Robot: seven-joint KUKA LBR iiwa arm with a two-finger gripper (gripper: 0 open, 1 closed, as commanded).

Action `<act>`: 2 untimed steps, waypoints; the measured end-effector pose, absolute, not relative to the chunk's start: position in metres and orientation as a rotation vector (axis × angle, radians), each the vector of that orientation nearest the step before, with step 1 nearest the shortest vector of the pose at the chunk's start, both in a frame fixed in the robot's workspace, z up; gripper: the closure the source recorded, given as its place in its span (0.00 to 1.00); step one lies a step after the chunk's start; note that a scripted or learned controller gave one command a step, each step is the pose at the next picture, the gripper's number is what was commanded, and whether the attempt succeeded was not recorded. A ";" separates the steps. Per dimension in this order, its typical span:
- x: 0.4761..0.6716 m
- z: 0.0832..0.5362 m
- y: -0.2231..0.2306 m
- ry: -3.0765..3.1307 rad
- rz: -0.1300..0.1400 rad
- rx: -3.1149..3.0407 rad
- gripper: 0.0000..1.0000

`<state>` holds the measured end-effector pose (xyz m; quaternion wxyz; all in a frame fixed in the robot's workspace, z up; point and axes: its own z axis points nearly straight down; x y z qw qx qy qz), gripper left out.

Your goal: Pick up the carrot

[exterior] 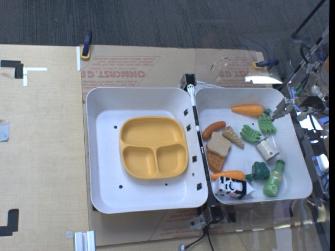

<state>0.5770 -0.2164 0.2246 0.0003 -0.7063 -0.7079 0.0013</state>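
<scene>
As we read the worktop (pixel 42 166) from its left edge to its right, we log the left bin (pixel 99 156) first; it carries one yellow divided plate (pixel 154 146), set near the bin's middle.

Next is the right bin (pixel 293 187). Along its left wall we list a sausage (pixel 213 129), a slice of bread (pixel 219 146), a waffle (pixel 215 161) and a wedge-shaped biscuit (pixel 233 137). At the near left corner a short carrot (pixel 228 175) lies against a black-and-white carton (pixel 230 187). Toward the middle and right: a leafy green piece (pixel 250 134), a white cup (pixel 267 149) on its side, a dark green vegetable (pixel 260 170) and a green bottle (pixel 274 179).

Near the bin's far wall, right of centre, lies the long carrot (pixel 247 109), pointed end toward the left wall, stalk end next to a green leaf (pixel 266 124). It sits clear of the other items on three sides, so we take it as the likelier target.

At the bin's far right corner we note the end effector (pixel 281 110), its tip low and near the carrot's stalk end. We cannot tell whether it stands apart or together; nothing is seen between its tips.

Handling, by our judgement: a light, rigid toy, smooth and tapered, so apt to slip or roll. We would grip across the thick mid-body, not the point.
</scene>
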 end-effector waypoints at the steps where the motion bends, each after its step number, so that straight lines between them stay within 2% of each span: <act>1: 0.613 0.137 -0.218 -1.925 -0.001 -2.479 0.00; 2: 0.658 0.093 -0.198 -1.839 0.012 -2.530 0.00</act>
